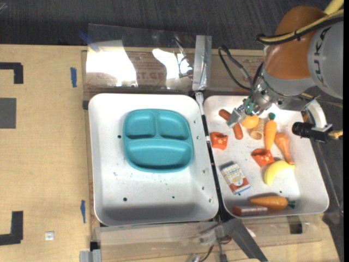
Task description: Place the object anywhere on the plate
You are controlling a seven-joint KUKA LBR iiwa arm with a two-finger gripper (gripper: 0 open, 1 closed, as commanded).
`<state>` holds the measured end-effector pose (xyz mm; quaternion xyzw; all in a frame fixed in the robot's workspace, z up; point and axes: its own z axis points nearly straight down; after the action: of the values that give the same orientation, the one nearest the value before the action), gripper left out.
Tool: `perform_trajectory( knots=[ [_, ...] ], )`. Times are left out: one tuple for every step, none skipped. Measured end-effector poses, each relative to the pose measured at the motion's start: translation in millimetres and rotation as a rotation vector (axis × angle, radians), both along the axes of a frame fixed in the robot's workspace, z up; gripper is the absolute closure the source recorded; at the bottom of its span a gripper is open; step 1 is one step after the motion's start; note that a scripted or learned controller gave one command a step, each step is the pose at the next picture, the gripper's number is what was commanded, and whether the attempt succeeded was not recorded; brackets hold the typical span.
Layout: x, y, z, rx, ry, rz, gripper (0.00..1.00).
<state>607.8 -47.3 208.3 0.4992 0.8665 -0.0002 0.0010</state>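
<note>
While two shallow white bins sit side by side on the bench, the nearest things lie along the near edge of the right bin (319,198): a thin red stick (248,210) and, just beyond it, an orange carrot (271,202). Further in, near that bin's left wall, rests a small carton (235,178) with a red end. A yellow banana (277,171) lies toward the right side, touching a small red piece (262,157). Beyond these stand two more carrots (276,138) close together. A red-orange wedge (219,141) sits against the left wall.

The left bin (103,162) holds a teal divided plate (158,139) with three compartments, placed toward its far half.

At the far edge of the right bin, the gripper (244,112) hangs low over a cluster: a brown sausage (237,131), a second sausage (224,114), and a yellow-orange ball (251,121). Its tip is just beside the ball and sausage; whether the jaws are spread or closed cannot be told, and nothing is seen pinched. The grey arm (311,48) with its orange band enters from the far right corner.
</note>
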Motion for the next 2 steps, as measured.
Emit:
perform_trajectory(
  knots=[
    [2,92,13,0.003,-0.004,-0.014,1.00],
    [-23,127,22,0.002,0.002,-0.185,1.00]
  ],
)
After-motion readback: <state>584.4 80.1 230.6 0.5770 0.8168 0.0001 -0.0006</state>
